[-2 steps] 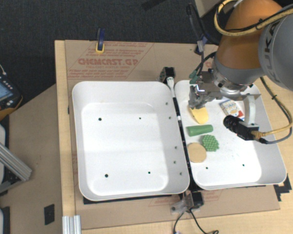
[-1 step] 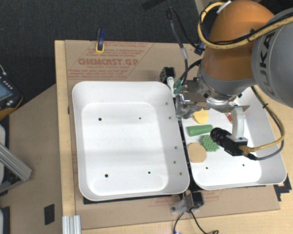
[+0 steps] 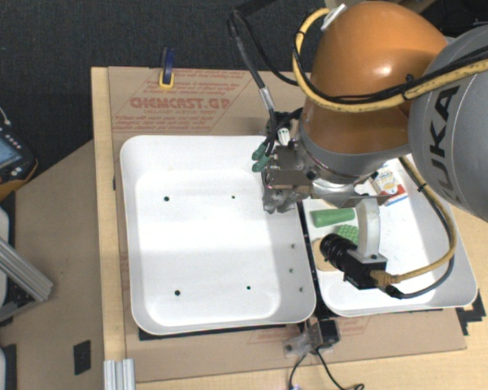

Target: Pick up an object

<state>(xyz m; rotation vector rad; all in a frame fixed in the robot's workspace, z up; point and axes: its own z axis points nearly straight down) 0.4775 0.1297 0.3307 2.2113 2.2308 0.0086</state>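
My gripper (image 3: 275, 195) hangs low over the right edge of the left white bin (image 3: 195, 242), close to the wall it shares with the right bin (image 3: 439, 250). The arm's big orange band (image 3: 366, 51) and grey wrist cover much of the right bin. In that bin, a green block (image 3: 333, 216) lies just right of the gripper, with a green textured piece (image 3: 350, 234) under it. A red-and-white item (image 3: 389, 187) peeks out past the wrist. Nothing shows between the gripper and the bin floor.
A black fitting with a yellow cable (image 3: 359, 268) hangs from the arm over the right bin's front. Both bins rest on a cardboard sheet (image 3: 187, 96) with a blue clip (image 3: 168, 65) at its back edge. A small connector (image 3: 319, 333) sits at the front.
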